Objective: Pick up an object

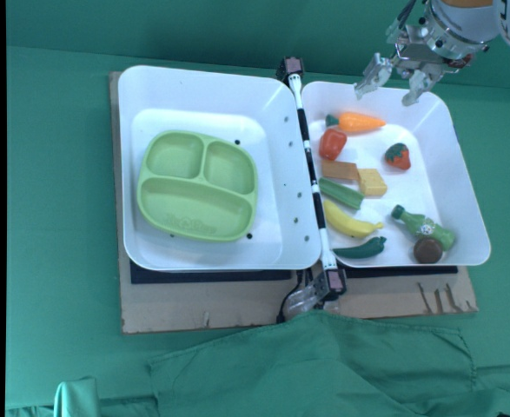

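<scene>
- While the two-finger gripper (394,81) is hanging over the far rim of the right white bin (465,200), its fingers are standing spread apart, gripping nothing.
- Toy food is lying in that bin: an orange plastic carrot (360,122) nearest the gripper, a red strawberry (398,155), a yellow banana (352,223).
- A small green bottle (423,227) is showing a pale label, which is not legible.
- A light-green divided plate (198,186) is sitting in the left white bin (159,89).

Bench (55,189) covered in green cloth; a brown board (202,315) lies on it, bearing two white bins (272,94) side by side.
</scene>
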Robot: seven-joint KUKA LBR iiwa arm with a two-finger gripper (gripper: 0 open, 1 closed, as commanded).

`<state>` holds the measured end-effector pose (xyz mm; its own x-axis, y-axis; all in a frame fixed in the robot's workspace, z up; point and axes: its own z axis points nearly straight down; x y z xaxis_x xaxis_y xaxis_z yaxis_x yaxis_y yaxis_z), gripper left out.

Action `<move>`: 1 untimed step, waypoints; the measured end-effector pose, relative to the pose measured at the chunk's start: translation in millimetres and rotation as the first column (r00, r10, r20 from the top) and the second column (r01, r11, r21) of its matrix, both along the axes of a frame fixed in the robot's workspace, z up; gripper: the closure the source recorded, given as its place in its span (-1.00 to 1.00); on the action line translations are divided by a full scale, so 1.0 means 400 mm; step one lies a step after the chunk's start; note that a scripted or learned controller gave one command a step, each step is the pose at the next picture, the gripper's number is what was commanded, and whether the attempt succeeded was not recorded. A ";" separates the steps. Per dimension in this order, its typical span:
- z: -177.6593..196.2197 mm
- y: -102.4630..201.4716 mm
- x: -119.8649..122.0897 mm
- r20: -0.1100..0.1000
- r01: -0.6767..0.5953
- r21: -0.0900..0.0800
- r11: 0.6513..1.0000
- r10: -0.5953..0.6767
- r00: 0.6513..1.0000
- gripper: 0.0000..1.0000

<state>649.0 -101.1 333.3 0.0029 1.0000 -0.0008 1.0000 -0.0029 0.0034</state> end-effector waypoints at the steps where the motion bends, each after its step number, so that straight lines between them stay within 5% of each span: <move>1: 0.000 0.000 0.000 0.000 0.000 0.000 1.000 0.000 1.000 -1.00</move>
<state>649.0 -101.1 333.3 0.0029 1.0000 -0.0008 1.0000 -0.0029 0.0035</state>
